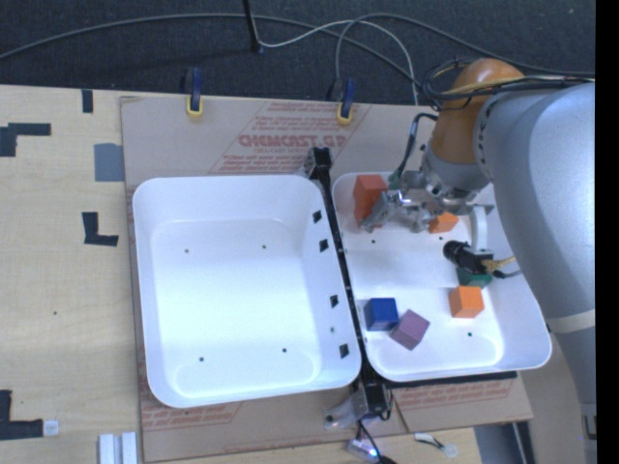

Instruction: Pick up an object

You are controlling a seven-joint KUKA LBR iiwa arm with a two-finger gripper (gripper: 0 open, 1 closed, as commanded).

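step: you had the claw [411, 207] low in the right bin [522, 351], just beside the orange-red block [368, 196]; how far it stood open you could not tell | advice: centre on flat faces | materials: hard matte cubes, blue [381, 313], purple [410, 329], orange [466, 302]; smooth white plastic bin

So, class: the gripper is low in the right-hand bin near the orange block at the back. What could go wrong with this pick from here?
1. The gripper sits beside the tall orange block, close to the bin's divider wall; it might push the block against the wall rather than grasp it.
2. A small orange piece lies right under the wrist, so the fingers could catch that instead.
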